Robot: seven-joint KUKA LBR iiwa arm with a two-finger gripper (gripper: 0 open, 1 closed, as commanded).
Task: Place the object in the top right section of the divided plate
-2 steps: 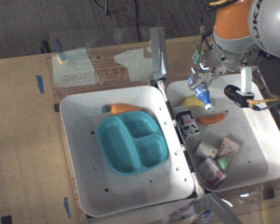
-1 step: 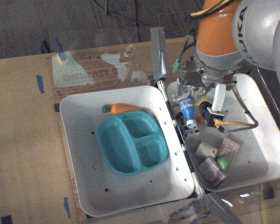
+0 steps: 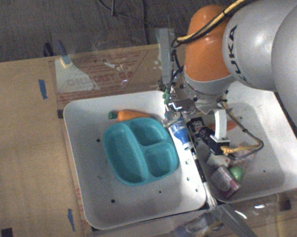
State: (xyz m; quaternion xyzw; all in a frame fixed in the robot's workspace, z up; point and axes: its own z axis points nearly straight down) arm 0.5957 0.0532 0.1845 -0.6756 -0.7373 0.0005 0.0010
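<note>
A teal divided plate [image 3: 140, 150] with three sections lies in the left bin [image 3: 95, 205]. An orange carrot-like object [image 3: 131, 114] rests just behind the plate's far rim. My gripper [image 3: 189, 130] hangs over the wall between the two bins, right beside the plate's right edge. A small blue and white object [image 3: 180, 136] sits directly at the gripper, over the left bin's right edge; whether it is gripped is hidden by the wrist. The plate's sections hold nothing.
The right bin [image 3: 277, 174] holds a purple can [image 3: 224, 181], a green piece [image 3: 236, 173], an orange and white item [image 3: 221, 123] and loose cables. The big grey arm [image 3: 259, 45] covers that bin's back part. A clear sheet [image 3: 103, 72] lies behind the left bin.
</note>
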